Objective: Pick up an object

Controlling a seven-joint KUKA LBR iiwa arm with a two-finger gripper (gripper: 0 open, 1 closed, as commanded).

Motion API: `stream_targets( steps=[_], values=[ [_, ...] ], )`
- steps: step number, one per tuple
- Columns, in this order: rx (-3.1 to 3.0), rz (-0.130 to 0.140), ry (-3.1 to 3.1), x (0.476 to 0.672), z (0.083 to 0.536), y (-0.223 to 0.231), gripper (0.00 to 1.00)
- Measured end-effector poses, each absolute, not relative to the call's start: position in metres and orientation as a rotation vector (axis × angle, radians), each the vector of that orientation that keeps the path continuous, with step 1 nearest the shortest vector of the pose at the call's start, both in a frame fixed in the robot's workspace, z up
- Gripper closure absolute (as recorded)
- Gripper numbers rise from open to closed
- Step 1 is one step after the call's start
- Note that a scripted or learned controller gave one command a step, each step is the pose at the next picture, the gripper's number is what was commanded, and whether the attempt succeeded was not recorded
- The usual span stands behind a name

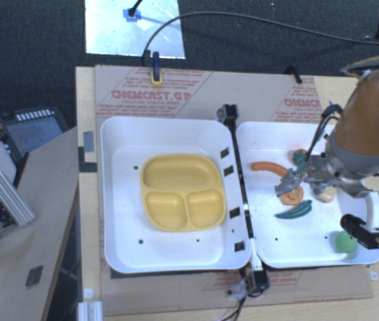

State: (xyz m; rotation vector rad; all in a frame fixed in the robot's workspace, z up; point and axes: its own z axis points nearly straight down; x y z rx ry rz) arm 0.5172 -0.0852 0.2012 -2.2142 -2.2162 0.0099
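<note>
My gripper (pixel 288 183) hangs low in the right bin (pixel 269 249), just above a small orange round piece (pixel 295 195). An orange sausage-shaped piece (pixel 268 168) lies just to its left. A dark green pepper-like piece (pixel 295 210) lies just in front of the gripper. A teal piece (pixel 299 156) sits behind the gripper, and a beige piece (pixel 323 194) lies to its right, partly under the wrist. A green ball (pixel 344 242) rests at the bin's front right corner. I see nothing clearly held in the gripper.
The left bin (pixel 119 199) holds a yellow divided plate (pixel 182 191). A black clip strip (pixel 237 179) runs along the wall between the two bins. The arm's orange band (pixel 373 105) looms over the right bin's far right side.
</note>
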Motion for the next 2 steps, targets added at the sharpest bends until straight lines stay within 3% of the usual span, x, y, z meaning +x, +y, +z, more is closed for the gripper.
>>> stream_targets(
  steps=[1,2],
  values=[
    [-2.218,-0.001,-2.224,0.52,0.206,-0.085,0.0],
    [-2.219,0.002,-2.221,0.526,0.161,-0.09,0.0]
  ],
)
